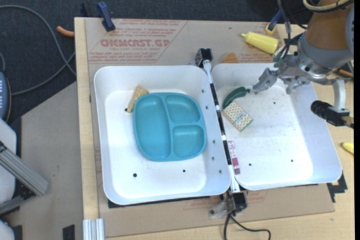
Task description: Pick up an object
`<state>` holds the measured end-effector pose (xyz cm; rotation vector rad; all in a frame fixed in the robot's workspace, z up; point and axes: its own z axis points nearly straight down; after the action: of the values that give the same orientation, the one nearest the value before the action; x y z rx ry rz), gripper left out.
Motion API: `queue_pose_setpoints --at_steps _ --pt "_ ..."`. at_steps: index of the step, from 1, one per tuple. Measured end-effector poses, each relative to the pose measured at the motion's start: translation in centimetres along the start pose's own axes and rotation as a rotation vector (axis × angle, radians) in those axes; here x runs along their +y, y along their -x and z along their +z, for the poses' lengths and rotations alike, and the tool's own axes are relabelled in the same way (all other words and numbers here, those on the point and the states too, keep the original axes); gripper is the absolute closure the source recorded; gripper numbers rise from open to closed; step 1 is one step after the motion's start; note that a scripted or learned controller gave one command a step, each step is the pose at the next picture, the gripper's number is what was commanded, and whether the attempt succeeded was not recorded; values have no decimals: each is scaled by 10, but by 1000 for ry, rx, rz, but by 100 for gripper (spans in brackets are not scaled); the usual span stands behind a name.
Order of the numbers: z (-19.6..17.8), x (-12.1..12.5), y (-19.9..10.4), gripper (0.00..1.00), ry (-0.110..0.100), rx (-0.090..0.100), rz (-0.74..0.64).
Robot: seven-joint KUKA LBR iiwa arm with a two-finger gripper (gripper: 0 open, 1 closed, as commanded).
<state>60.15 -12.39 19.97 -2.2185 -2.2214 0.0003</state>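
Objects that we could have picked lay in both bins, and we took the right bin (315, 174) as our landmark throughout. Largest was the left bin (112, 177), touching the landmark's near-side wall along the shared divider. Next came the arm (332, 14), grey with its orange band, which reached in over the right bin's far right corner. Within the left bin sat a teal divided plate (169, 123), well apart from the landmark's floor, with a tan scrap (136, 97) tucked at its far left edge.

Inside the right bin, near its far left corner, lay a patterned packet (237, 116), its long axis slanting from far-left to near-right. Just beyond it, touching or nearly so, we saw a small green piece (234, 95); what it was we could not tell.

Smallest was the gripper (264, 82), low over the right bin's far side. One finger pointed toward the green piece; whether the claw stood open or closed we could not tell, and we saw nothing in it.

We judged the packet to lie left of the claw and slightly nearer the camera.
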Motion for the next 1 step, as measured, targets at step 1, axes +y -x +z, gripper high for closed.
queue_pose_setpoints --at_steps 1 --pt "111 0 -31 0 7 -1 0"
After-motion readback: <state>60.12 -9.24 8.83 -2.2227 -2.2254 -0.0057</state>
